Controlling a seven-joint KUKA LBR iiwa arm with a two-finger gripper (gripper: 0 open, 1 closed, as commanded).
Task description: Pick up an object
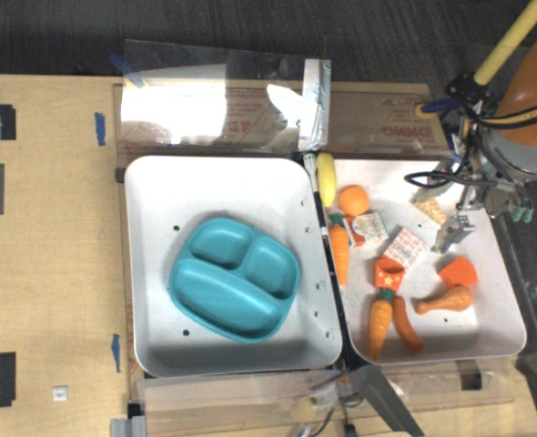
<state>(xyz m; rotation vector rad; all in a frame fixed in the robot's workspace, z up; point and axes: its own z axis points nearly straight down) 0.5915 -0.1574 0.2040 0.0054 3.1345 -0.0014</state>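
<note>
The right bin (501,330) holds several toy foods. A yellow banana (326,178) lies along the divider, with an orange ball (353,198) and a carrot (340,251) beside it. A small white and red packet (370,227), a white carton (403,247) and a red block (389,274) lie in the middle. Toward the front are a second carrot (379,321), a brown sausage (407,324), a tan drumstick (446,301) and an orange wedge (459,270). My gripper (452,233) hangs over the bin's right side, just above the wedge and beside a pale cracker (430,209), with nothing seen in it.
The left bin (159,189) holds a teal divided plate (235,277). A clear plastic sheet (223,98) lies behind the bins. The grey arm with its orange band (523,98) and cables stands over the right bin's far right corner.
</note>
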